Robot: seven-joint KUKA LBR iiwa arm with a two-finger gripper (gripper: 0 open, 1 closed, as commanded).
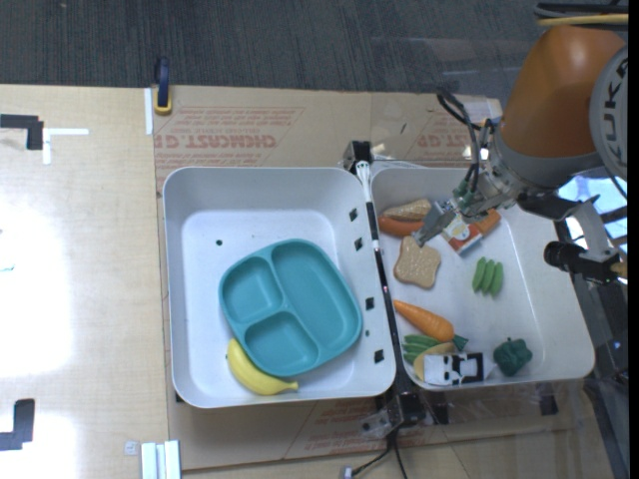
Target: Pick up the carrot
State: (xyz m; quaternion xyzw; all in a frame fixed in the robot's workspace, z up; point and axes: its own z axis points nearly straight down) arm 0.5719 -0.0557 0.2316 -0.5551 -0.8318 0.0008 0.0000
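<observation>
Claw [439,223] hovers nr hot dog, carrot [423,318] well below.

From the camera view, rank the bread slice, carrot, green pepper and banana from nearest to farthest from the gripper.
1. Bread slice, just below the gripper, right bin.
2. Carrot, lower in the right bin.
3. Green pepper, right bin's lower right corner.
4. Banana, left bin, beside the teal plate.

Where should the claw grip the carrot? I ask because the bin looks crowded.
Grip the carrot across its thick orange middle, coming straight down. It lies flat and slanted, tip toward the bin's left wall, leafy end near the bottom clutter, so its long sides look freest.
</observation>
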